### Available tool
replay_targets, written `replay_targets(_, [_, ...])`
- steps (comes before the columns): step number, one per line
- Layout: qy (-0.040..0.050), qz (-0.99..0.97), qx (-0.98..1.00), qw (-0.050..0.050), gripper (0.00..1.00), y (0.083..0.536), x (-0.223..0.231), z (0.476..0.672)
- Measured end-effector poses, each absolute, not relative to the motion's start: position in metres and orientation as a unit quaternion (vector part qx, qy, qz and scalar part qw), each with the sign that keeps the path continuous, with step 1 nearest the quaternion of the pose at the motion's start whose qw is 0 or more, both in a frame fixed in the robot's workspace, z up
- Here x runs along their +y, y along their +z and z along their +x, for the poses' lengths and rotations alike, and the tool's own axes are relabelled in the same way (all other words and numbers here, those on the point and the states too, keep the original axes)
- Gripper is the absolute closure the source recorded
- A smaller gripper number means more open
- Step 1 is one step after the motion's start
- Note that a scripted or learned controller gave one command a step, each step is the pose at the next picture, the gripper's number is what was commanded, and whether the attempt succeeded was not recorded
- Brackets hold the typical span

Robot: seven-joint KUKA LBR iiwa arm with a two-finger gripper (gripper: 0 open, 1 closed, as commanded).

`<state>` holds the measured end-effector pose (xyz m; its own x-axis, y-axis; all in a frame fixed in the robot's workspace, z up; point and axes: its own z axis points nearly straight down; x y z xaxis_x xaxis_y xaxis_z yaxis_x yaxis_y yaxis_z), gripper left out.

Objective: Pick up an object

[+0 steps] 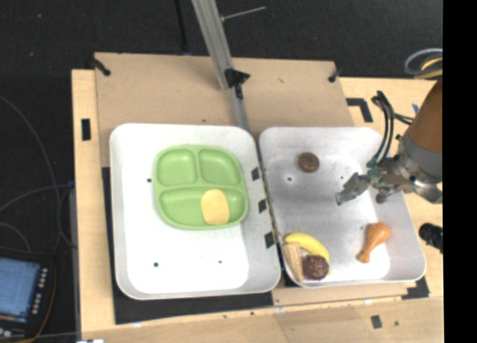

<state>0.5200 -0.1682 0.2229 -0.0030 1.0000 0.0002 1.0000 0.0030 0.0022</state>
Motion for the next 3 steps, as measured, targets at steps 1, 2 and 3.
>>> replay_targets(1, [0.001,0.706,0.708,0.001,0.0,0.223,-0.168,0.52])
replay_targets(2, [-0.0015,0.707,0.707,-0.001,0.0,0.175,-0.178,0.516])
replay_targets(3, [-0.0015,0.708,0.707,-0.001,0.0,0.124,-0.189,0.513])
